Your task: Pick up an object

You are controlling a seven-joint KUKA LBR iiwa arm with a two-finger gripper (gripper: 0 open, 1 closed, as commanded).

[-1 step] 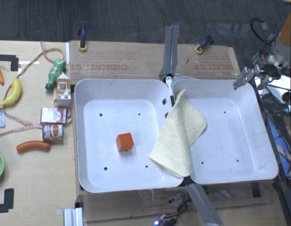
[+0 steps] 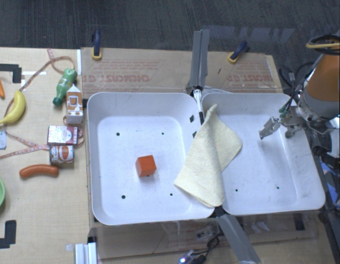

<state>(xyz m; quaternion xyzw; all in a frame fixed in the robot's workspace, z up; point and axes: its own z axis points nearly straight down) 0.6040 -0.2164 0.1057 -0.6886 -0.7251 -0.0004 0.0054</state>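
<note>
Fingers (image 2: 275, 126) sit over the right bin's (image 2: 302, 202) far right side; can't tell if they're apart or together. Cloth (image 2: 211, 158) lies nearest, to their left, draped over the divider; cube (image 2: 146, 165) is farther left, mid left bin (image 2: 98, 202).

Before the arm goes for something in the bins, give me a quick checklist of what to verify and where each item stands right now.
1. A target sits in plain view: ok. The orange block lies alone on the floor of the left bin.
2. Space around the block for a grasp: ok. It stands apart from the walls and from the yellow cloth.
3. Cloth lying flat in one bin: not ok. It drapes across the divider between the left bin and the right bin.
4. Gripper positioned over a target: not ok. It hangs over the right bin's upper right part, away from block and cloth.
5. Gripper free of any object: cannot tell.
</note>
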